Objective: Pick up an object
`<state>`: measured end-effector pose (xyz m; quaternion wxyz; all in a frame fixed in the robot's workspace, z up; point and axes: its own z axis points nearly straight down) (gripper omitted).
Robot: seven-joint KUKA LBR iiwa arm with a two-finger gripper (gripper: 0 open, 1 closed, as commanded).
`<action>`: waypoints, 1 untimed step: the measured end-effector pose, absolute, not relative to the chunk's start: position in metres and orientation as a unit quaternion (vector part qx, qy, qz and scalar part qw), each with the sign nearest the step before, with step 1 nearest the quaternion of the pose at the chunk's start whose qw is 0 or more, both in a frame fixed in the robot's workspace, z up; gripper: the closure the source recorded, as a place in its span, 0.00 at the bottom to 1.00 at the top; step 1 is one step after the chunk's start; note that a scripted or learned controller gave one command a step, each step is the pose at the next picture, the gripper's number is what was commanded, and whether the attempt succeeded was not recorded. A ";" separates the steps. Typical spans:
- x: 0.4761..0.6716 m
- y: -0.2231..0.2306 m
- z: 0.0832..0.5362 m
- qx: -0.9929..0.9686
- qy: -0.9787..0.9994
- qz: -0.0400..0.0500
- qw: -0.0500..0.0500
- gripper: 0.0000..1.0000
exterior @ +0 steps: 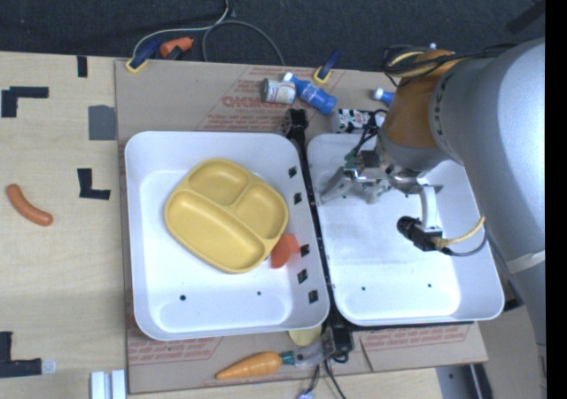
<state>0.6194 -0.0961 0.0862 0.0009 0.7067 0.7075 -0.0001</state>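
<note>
While fingers [353, 183] spread wide near right bin [399, 300] left wall, bin floor open.

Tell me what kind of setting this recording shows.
Most likely a robot lab bench for grasping trials: two white bins clamped to cardboard, toy items like a yellow divided plate and plastic carrot, black tape marks on the table.
</note>
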 end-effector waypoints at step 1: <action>0.662 -0.102 0.085 0.706 0.708 0.001 0.001 0.00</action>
